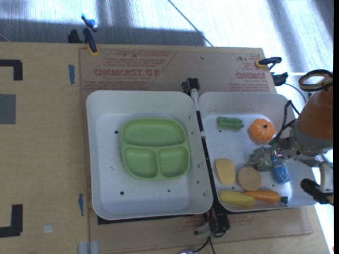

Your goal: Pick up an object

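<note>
In the right bin (pixel 296 197) lie a green pod (pixel 230 123), an orange pumpkin-like toy (pixel 261 130), a pale yellow slice (pixel 225 171), a tan round disc (pixel 249 178), a yellow corn cob (pixel 237 198), an orange carrot (pixel 262 196) and a small blue item (pixel 279 172). My gripper (pixel 263 157) is low in this bin, just below the pumpkin toy and right above the tan disc, with the blue item at its right side. The arm's orange band (pixel 318 116) rises at the right edge. Nothing is visibly held.
The left bin (pixel 100 157) holds a green divided plate (pixel 155 147). A black clamp (pixel 190 84) sits at the ridge where the bins meet. Both stand on a brown board (pixel 159 67) with clips at its back corners.
</note>
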`<state>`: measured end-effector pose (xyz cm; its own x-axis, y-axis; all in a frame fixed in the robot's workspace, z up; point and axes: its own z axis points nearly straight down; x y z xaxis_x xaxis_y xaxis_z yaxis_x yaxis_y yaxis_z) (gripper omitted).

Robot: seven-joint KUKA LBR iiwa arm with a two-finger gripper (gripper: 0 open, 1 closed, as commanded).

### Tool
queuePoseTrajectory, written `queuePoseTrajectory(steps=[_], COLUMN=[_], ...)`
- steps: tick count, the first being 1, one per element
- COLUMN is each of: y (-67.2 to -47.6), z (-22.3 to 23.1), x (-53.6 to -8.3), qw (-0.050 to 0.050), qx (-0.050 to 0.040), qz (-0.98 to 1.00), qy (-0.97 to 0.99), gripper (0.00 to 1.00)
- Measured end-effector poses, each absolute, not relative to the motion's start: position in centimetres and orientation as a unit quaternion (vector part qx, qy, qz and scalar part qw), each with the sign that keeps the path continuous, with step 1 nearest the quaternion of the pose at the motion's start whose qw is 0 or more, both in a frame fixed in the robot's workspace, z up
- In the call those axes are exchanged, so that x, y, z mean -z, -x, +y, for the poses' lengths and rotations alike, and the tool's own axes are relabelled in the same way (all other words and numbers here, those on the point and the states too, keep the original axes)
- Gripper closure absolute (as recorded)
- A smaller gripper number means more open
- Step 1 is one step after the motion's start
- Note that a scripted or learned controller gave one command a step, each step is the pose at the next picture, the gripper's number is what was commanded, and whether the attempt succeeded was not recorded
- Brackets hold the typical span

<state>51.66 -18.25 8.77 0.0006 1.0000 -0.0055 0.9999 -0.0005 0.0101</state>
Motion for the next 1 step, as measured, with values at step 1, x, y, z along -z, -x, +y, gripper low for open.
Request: queuePoseTrajectory(steps=[1], y=[-51.73], z=[-18.24], x=[-9.82], qw=[0.006], qx=[-0.0023], qz=[0.707], qy=[-0.708], gripper=[1.0])
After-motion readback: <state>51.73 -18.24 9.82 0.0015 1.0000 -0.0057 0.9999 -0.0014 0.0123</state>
